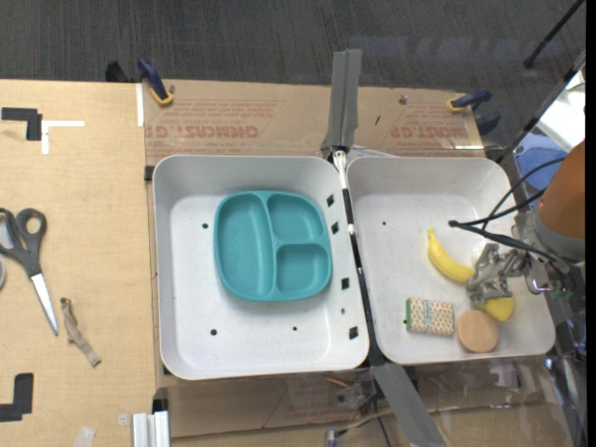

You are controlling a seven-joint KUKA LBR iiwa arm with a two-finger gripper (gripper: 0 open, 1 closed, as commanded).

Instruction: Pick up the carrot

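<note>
My gripper [486,285] hangs low over the right side of the right bin [400,189], reaching in from the right. It sits just right of a yellow banana [445,259] and right above a small yellow piece [502,309], partly covering that piece. No orange carrot shape stands out among the items around it; the gripper and its cables hide part of the bin floor.
A patterned green-and-white block [429,317] and a round tan disc [478,331] lie near the right bin's front wall. The left bin [182,277] holds a teal divided plate [274,245]. Scissors [33,259] lie on the bench at far left.
</note>
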